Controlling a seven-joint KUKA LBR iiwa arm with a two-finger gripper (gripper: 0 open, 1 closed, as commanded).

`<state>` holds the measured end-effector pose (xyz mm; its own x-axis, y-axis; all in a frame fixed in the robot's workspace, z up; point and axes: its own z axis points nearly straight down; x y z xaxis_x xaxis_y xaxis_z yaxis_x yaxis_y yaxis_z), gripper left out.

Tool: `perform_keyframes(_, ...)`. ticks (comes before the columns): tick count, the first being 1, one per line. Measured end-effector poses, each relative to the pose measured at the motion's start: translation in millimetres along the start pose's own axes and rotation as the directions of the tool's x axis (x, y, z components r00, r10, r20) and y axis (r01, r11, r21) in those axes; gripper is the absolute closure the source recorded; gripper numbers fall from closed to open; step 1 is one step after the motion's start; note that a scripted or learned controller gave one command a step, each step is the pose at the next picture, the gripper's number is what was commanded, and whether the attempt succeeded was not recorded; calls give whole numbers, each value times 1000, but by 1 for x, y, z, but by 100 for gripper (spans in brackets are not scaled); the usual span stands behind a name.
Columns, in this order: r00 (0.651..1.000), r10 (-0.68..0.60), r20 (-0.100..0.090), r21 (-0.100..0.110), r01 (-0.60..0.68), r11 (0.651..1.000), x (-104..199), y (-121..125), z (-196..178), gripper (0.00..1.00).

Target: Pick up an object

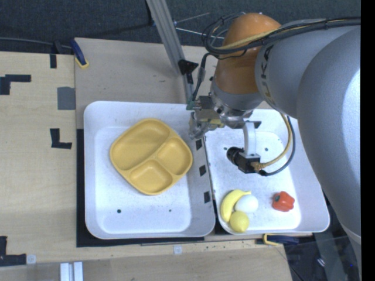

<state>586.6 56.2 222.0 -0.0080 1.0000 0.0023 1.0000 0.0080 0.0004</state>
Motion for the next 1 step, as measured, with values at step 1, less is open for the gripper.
perform_keyframes(1, 1000, 1, 1, 2, -1, 1000, 44, -6, -2, 100)
